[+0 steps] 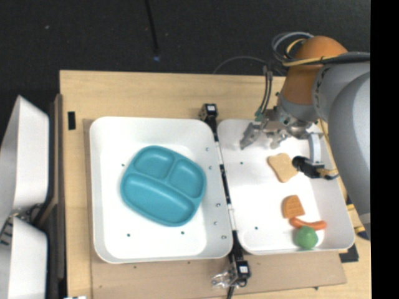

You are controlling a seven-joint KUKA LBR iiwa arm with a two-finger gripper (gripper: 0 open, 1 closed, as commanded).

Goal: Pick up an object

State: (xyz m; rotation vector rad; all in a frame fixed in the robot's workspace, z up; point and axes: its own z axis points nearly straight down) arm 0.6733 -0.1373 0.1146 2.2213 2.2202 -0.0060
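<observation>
My gripper (260, 142) hangs over the far left part of the right bin (255, 195), open, with nothing between its fingers. A tan slice of toy toast (283, 167) lies just right of it and a little nearer the camera, apart from the fingers. Further toward the front of the same bin lie a small orange piece (292, 205), a thin orange-red carrot (309, 223) and a green ball (305, 238), close together.
A teal divided plate (163, 184) lies in the middle of the left bin (106, 229). The bins' raised rims meet along the centre line. The grey arm with its orange band (312, 73) comes in from the upper right.
</observation>
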